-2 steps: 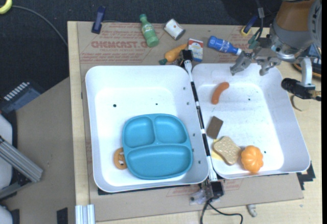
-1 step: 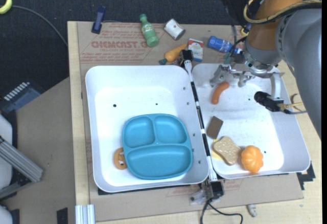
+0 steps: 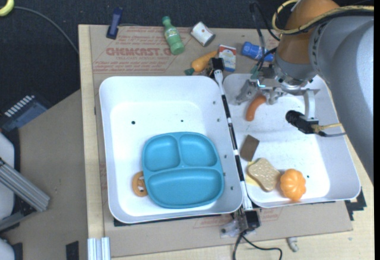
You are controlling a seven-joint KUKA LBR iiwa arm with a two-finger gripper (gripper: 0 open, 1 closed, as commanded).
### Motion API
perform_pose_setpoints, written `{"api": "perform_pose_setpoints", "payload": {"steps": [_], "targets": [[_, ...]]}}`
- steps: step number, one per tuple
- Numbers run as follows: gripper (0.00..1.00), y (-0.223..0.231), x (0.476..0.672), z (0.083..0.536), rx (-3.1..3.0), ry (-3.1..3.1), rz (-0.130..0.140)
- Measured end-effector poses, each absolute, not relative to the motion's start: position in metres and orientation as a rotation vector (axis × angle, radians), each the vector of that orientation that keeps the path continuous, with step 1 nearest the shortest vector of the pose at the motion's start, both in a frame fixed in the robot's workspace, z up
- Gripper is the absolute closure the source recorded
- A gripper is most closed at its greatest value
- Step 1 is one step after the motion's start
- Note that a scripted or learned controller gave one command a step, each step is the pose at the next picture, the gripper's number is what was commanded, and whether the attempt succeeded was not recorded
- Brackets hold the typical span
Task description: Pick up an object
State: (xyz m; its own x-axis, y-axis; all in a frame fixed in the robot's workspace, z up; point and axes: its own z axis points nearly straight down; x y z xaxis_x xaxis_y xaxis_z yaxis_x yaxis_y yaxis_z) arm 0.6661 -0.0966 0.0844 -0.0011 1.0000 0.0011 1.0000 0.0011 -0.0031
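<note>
While the gripper [image 3: 259, 91] hangs over the right bin [image 3: 341, 161], an orange sausage [image 3: 255, 108] sits between its parted fingers; grip uncertain

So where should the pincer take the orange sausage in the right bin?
Across the middle of the orange sausage, from straight above. It lies flat and slanted, long and narrow, so close across its short width. The pincer hangs right over its upper end.

Red print on the cardboard [image 3: 139, 51] beyond the left bin reads roughly "CHEMCAST"; the smaller lines beneath it are too blurred to read.
</note>
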Motion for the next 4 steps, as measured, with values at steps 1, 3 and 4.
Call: {"api": "perform_pose_setpoints", "payload": {"steps": [1,3,4], "targets": [[0.0,-0.0955,0.6664,0.085,-2.22,-2.221,0.002],[0.0,-0.0925,0.6664,0.085,-2.22,-2.221,0.003],[0.0,-0.0973,0.6664,0.0849,-2.222,-2.221,0.002]]}}
